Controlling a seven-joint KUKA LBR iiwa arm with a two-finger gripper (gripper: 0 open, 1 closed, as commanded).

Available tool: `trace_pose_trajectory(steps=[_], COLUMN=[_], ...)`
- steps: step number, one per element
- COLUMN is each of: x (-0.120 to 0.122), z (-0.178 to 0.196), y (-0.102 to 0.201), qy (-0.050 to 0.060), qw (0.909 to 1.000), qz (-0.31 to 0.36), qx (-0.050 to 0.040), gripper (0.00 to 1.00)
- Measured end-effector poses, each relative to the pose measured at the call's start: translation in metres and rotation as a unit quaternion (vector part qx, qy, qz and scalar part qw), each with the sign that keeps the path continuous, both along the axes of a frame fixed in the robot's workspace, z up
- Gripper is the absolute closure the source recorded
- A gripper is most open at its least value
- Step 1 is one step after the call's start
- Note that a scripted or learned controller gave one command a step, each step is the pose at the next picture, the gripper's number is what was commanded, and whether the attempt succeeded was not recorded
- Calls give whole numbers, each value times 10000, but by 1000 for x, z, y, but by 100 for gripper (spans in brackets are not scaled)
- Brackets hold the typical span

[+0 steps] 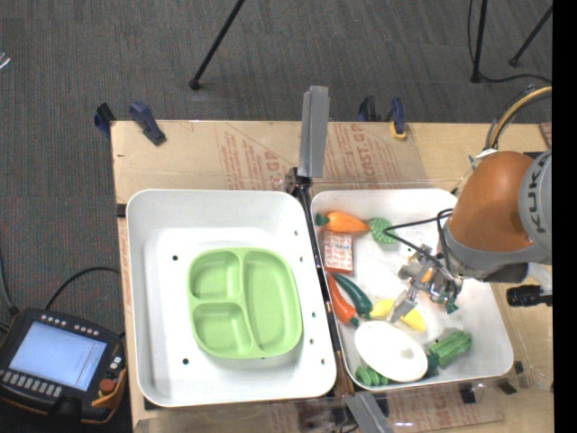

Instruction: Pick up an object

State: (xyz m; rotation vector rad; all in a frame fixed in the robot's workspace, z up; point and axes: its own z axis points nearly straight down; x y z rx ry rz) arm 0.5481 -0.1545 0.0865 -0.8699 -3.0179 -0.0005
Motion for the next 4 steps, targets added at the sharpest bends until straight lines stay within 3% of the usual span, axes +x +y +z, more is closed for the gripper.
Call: trace_pose_trajectory(steps=[1,2,3,4], x=[-30,-38,-4,-5], z=[1,2,0,1], y=[40,73,72,-5], qy=[-10,-18,7,-2], qw=[10000,10000,9949,9933], qz=[14,-76,-1010,-1154], qx=[3,-1,-1,-10], gripper=[0,0,0,0])
